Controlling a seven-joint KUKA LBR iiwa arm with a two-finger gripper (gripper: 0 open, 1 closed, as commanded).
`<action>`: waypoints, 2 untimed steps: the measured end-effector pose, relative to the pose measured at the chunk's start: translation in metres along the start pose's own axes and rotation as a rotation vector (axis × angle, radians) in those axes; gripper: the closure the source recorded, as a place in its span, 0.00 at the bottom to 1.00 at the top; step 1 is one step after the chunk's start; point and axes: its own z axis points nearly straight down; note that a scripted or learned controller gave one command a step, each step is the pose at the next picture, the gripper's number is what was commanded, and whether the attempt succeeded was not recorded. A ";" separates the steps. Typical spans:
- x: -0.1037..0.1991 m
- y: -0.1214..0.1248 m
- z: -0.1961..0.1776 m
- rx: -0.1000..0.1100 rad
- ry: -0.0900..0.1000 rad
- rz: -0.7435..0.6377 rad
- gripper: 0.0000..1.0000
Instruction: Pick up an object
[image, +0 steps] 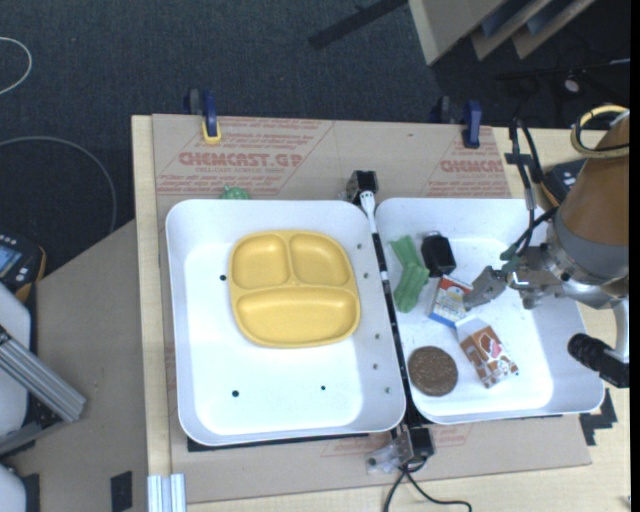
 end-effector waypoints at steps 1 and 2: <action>-0.016 -0.028 0.124 -0.010 -0.004 0.005 0.00; -0.014 -0.028 0.111 -0.007 -0.003 0.002 1.00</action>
